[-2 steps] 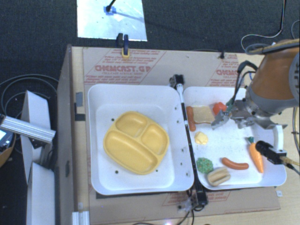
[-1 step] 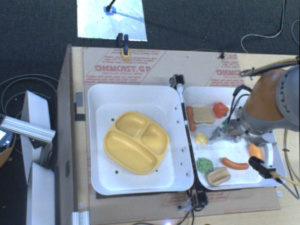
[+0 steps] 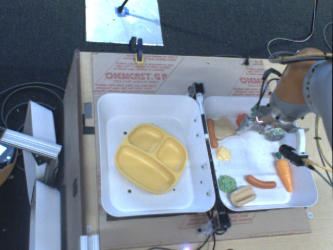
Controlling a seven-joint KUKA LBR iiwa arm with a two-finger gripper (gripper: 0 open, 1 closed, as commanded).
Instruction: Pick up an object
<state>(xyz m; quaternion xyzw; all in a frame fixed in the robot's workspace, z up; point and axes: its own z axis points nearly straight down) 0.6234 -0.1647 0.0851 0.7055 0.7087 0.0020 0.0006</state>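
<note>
The gripper hangs low over the far edge of the right bin, close to the bin's far left corner, where a red piece of toy food and a pale slice of bread lie just beside it; whether it is spread or closed I cannot tell, since the wrist hides that end, and nothing shows as held. The crowding there is the main risk: coming down between the red piece and the bread, it may catch an edge and push both aside, or jam against the bin wall. A long sausage lies along the bin's left edge and could be nudged too. The easier targets sit apart (a carrot by the right edge, a second sausage and a bread roll near the near edge), but round shapes may roll out of a pinch. The yellow divided tray sits in the middle of the left bin.
</note>
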